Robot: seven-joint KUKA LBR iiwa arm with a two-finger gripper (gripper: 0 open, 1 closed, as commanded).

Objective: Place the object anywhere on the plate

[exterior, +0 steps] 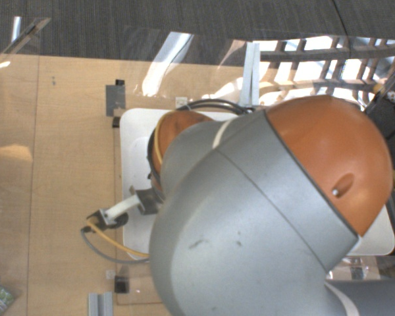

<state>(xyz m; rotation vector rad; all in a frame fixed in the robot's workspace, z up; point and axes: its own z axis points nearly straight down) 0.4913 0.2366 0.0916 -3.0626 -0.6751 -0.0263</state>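
The object to be placed and the plate cannot be made out: the large grey robot arm (250, 236), with its rounded orange band (336, 157), sits close to the camera and covers most of the shallow white bin (135, 143) below it. Whatever lies in that bin is hidden, and so is the gripper, so whether it is clamped on anything cannot be told. The bin shows as a white strip along the arm's left side and a white corner at the lower right. Beside the bin's left edge, a white and grey connector (128, 206) sticks out from under the arm, with yellow and grey cables (108, 242) curling from it across the pale wooden bench (46, 176). A small dark bracket (115, 99) stands near the bin's upper left corner.
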